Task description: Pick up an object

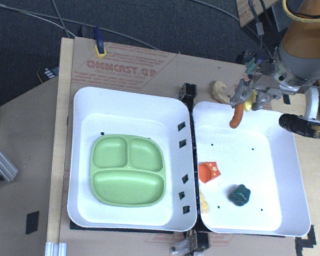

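While my end effector (245,100) grips the orange sausage (237,115) by its top end, above the right bin's (294,170) far edge, any swing could slip it free.

Two bins sit side by side on the bench (60,141) — the left bin (78,161) and the right bin (291,187), their inner walls touching down the middle. In the left bin a divided plate (127,170) lies near the centre, towards the front. In the right bin a packet (209,172) lies near the left wall, with a ball (240,194) to its right and a little nearer the front, the two apart. Over the right bin's back edge hangs the gripper (245,101) — a sausage (236,116) dangles from it, above the bin floor. Just behind that back edge, on the bench, rests a lump (220,91).
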Robot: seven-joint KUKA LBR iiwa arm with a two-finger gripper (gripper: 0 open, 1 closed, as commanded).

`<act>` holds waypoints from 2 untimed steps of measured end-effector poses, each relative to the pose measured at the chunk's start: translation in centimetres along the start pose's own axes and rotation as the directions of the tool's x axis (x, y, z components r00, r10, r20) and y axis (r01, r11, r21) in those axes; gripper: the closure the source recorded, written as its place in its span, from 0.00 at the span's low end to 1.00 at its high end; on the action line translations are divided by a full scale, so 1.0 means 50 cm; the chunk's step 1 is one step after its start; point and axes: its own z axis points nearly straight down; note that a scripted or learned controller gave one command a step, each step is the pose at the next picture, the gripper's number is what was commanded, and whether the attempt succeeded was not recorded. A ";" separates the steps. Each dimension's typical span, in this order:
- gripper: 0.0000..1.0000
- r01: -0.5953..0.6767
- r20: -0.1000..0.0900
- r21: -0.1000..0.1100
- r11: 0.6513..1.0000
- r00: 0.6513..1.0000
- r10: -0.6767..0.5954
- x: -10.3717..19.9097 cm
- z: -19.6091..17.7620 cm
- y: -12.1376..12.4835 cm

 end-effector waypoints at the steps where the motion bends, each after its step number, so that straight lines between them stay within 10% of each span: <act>1: 1.00 0.001 -0.001 0.003 1.000 1.000 -0.001 0.103 0.029 0.012; 2: 1.00 0.000 -0.001 0.004 1.000 1.000 0.000 0.193 0.057 -0.013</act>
